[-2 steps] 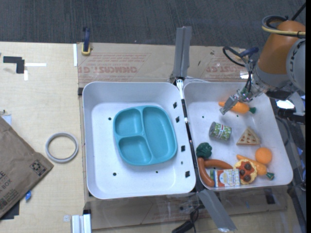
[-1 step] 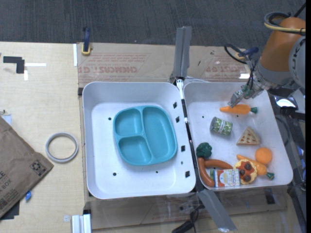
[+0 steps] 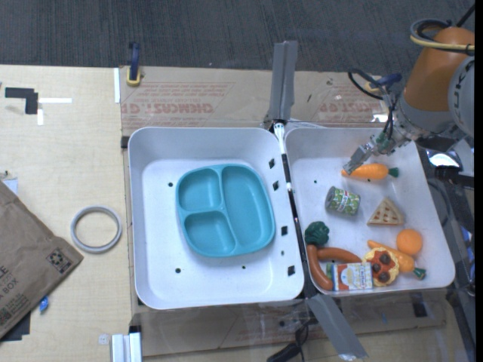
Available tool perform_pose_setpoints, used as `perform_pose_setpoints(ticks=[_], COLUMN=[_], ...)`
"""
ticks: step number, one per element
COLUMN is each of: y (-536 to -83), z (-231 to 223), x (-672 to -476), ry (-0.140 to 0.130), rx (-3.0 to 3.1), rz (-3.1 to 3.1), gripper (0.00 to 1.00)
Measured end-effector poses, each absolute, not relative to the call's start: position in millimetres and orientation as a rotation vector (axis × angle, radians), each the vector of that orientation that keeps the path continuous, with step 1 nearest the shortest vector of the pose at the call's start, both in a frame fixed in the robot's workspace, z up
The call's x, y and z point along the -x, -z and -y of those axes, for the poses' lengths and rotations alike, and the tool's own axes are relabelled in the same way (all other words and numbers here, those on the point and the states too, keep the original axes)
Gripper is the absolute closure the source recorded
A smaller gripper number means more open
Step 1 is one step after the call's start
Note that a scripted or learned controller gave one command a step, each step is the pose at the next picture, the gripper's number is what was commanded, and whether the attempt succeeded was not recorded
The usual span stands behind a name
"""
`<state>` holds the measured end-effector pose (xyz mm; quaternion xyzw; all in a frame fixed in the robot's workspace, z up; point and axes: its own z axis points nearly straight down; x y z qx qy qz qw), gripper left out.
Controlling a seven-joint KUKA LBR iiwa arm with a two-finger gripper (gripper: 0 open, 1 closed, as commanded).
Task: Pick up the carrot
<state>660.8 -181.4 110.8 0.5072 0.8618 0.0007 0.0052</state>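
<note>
An orange carrot (image 3: pixel 369 172) with a green top lies on its side in the upper part of the right bin (image 3: pixel 302 202), green end pointing right. My gripper (image 3: pixel 364 157) hangs at the carrot's upper left end, reaching in from the top right, right at or just above it. Whether it touches the carrot is unclear from this angle. A second, smaller orange piece with a green end (image 3: pixel 410 267) lies at the bin's lower right.
The right bin also holds a green can (image 3: pixel 343 200), a wedge of cheese (image 3: pixel 386 213), an orange ball (image 3: pixel 410 241), broccoli (image 3: pixel 316 233), a hot dog (image 3: pixel 326 262), a carton (image 3: pixel 352 276) and a pizza slice (image 3: pixel 383 265). The left bin (image 3: pixel 151 202) holds a teal divided plate (image 3: pixel 224 208). A tape ring (image 3: pixel 96 228) lies on the bench.
</note>
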Motion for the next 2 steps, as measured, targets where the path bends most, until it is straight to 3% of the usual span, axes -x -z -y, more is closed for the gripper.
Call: perform_pose_setpoints(ticks=[1, 2], y=[-125, -92], z=[223, 186], x=[-659.8, -616.1], ry=[0.0, 0.0], rx=[-1.66, -1.824], rz=[-2.661, -2.558], gripper=[0.0, 0.0])
